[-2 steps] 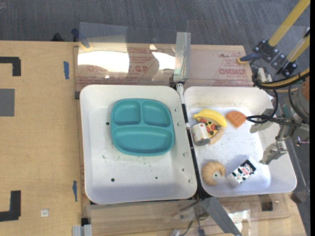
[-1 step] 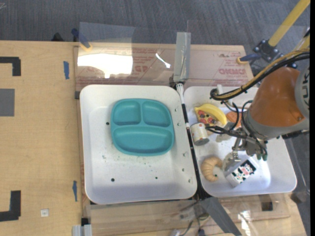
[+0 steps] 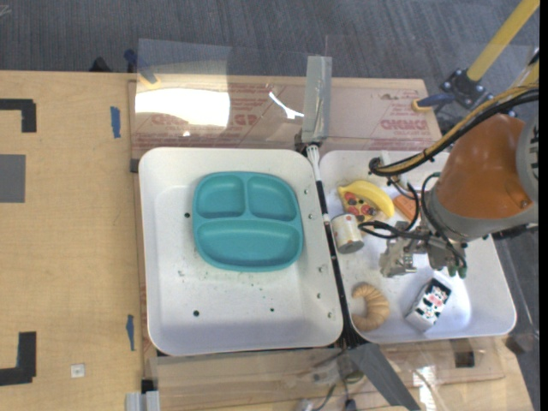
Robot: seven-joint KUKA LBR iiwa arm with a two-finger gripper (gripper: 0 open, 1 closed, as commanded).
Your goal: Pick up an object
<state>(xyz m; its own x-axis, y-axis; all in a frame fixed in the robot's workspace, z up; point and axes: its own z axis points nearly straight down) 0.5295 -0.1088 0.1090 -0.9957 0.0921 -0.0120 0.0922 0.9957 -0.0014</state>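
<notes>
While the arm (image 3: 488,178) reaches in from the right over the right bin (image 3: 488,311), I see its gripper (image 3: 402,259) hanging low near the middle of that bin, above bare white floor. I cannot tell how its fingers stand; the metal parts there are a dark, blurred tangle, and nothing shows clearly between them.

Several things lie in this bin. Nearest the gripper's left is a small cup (image 3: 347,232) on its side, its long axis running roughly left to right, with its open mouth seeming to face the bin divider. Above it a banana (image 3: 370,198) lies with its long axis slanting from upper left down to lower right, and a printed card or slice toy sits against it; I cannot make out which. An orange piece (image 3: 404,205) is partly hidden behind cables. Below the gripper, a croissant (image 3: 371,305) curls near the front wall, and a black-and-white carton (image 3: 431,301) lies tilted to its right.

A teal tray (image 3: 248,221) with three compartments rests in the left bin (image 3: 171,315). The arm's orange band and grey wrist hide the right bin's far right corner.
</notes>
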